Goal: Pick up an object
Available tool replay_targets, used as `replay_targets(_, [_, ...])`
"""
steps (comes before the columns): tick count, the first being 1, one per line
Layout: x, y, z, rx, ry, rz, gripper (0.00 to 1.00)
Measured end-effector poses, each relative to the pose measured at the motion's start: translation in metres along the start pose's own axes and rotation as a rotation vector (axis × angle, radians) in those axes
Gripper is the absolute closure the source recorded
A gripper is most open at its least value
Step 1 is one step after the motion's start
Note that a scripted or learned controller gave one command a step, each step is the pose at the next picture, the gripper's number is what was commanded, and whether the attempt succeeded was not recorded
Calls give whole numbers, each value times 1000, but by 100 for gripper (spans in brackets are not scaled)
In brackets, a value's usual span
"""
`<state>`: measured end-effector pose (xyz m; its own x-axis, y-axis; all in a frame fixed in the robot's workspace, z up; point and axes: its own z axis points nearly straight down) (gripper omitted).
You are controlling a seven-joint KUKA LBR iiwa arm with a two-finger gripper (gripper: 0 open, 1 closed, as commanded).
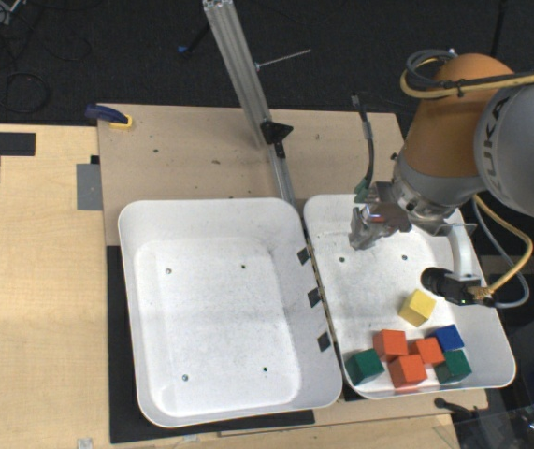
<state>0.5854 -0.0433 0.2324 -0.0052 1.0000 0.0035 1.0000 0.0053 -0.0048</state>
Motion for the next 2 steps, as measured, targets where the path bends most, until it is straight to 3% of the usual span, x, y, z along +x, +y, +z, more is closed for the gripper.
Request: replay_targets(2, [99, 18, 1, -2, -2, 2, 100])
